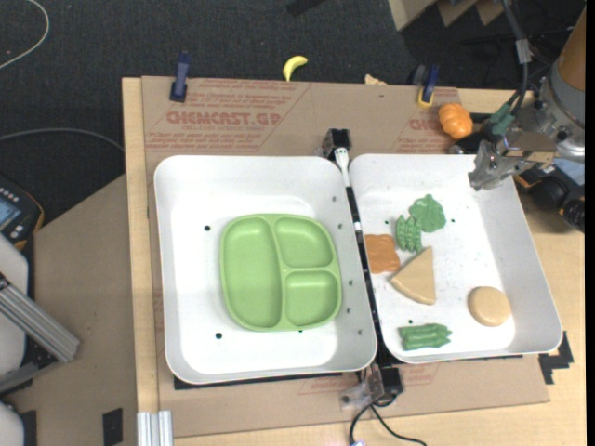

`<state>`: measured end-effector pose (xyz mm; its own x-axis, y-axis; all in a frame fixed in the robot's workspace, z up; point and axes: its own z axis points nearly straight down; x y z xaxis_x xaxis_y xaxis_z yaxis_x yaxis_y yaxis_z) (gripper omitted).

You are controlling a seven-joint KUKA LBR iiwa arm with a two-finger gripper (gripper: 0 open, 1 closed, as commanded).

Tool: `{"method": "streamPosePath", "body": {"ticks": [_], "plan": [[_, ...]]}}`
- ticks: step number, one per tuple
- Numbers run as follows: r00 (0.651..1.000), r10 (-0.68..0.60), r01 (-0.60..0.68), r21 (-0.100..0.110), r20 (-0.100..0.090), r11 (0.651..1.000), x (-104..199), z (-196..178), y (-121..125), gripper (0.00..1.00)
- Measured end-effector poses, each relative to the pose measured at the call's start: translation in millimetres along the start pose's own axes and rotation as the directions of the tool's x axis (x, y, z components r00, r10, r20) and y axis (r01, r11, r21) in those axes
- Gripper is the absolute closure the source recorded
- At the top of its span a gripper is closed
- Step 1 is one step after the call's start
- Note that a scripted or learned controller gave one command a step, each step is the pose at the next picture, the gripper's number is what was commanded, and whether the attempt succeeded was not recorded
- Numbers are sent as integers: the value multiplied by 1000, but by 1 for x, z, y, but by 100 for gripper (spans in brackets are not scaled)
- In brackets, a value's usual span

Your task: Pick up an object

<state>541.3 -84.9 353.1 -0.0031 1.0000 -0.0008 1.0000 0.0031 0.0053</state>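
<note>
The right bin holds several toy foods: a green broccoli piece, a smaller green leafy piece, an orange block, a tan wedge, a round tan bun and a green bundle. My gripper hovers over the bin's far right corner, apart from all of them. Nothing shows between its fingers.
The left bin holds a green divided plate. A small orange pumpkin and a yellow banana lie on the board behind the bins. Blue clamps grip the board's far edge.
</note>
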Motion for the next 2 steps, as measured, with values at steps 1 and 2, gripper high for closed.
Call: {"method": "streamPosePath", "body": {"ticks": [1, 2], "plan": [[1000, 2, -2, 2, 1, 1000, -1, 6, 9, 100], [1000, 5, -5, -4, 2, 1000, -28, -79, -4, 100]]}}
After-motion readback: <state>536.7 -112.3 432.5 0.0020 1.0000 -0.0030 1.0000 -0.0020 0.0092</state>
